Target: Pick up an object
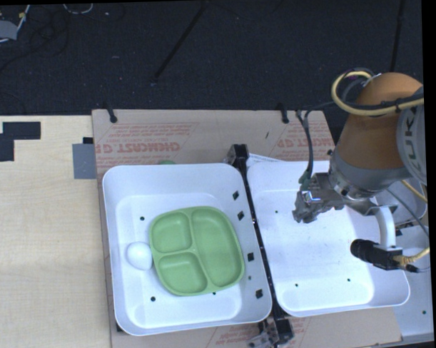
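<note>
Green divided plate (196, 250) and a white ball (139, 255) touching its left edge lie in the left bin (116, 209); our tool (305, 209) hovers over the right bin (393, 295), well apart. Its state we cannot tell. Risk: descending here grasps nothing.

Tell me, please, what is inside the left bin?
In the left bin lie a green plate with three compartments and a white ball touching its left edge. What lies under the plate is hidden.
</note>
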Controlling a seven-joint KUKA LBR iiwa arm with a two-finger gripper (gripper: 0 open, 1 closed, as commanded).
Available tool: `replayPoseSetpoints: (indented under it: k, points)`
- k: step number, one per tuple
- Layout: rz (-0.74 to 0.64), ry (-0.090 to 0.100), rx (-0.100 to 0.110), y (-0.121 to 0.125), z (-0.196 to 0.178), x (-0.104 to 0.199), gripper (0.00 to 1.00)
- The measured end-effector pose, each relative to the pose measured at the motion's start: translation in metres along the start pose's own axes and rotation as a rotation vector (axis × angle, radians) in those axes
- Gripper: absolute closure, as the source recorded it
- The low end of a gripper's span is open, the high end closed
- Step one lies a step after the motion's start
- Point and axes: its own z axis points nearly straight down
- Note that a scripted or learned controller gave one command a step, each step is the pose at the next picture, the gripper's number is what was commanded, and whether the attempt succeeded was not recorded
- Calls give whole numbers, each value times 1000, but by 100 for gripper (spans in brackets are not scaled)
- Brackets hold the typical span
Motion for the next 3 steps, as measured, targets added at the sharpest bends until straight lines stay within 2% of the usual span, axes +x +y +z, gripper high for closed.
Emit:
replayPoseSetpoints:
  k: [2,3]
  points:
    - [-1,0,-1,10,-5,93,100]
    - [-4,0,-1,9,-8,148,100]
